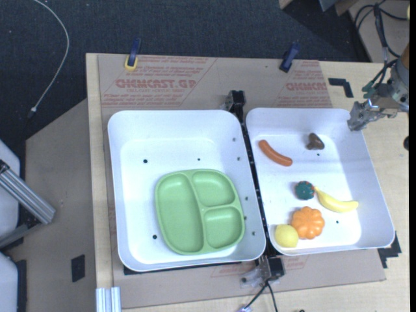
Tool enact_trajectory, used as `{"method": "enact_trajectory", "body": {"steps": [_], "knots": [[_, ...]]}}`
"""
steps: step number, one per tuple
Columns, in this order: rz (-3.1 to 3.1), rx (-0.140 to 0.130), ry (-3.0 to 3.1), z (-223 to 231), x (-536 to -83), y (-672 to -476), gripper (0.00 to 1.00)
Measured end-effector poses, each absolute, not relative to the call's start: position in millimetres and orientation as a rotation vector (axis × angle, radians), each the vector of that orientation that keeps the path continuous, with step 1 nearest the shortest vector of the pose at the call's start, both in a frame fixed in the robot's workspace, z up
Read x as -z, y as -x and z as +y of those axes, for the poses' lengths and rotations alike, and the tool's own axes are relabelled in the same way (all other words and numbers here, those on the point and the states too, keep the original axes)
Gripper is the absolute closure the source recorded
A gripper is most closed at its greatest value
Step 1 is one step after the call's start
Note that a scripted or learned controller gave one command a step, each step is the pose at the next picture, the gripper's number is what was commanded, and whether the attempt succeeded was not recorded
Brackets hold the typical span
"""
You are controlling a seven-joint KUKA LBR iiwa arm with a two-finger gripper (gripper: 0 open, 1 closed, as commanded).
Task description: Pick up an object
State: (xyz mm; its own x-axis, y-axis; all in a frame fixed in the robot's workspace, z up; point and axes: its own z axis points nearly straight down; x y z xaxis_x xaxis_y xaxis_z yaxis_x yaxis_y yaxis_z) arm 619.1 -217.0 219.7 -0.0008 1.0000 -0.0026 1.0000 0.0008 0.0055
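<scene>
Right bin (364, 174), contents relative to the gripper (359, 118): a small brown object (315, 142), the nearest item, lies just left of and slightly below the gripper; an orange sausage (275, 153) lies farther left. Well below the gripper sit a dark green ball (304, 190), a banana (335, 202), an orange pumpkin (307, 221) and a yellow lemon (286, 235), clustered together. The gripper hangs at the bin's upper right rim; its grasp state cannot be told. Left bin (130, 174): a green divided plate (198, 210).
</scene>
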Motion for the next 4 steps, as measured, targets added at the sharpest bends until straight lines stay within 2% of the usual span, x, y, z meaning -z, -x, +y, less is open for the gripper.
{"method": "enact_trajectory", "body": {"steps": [1,4], "knots": [[2.220,-0.002,-2.217,-217.1,-227.8,-619.8,1.00],[2.230,-0.001,-2.217,-59.5,-253.4,-581.7,1.00]]}}
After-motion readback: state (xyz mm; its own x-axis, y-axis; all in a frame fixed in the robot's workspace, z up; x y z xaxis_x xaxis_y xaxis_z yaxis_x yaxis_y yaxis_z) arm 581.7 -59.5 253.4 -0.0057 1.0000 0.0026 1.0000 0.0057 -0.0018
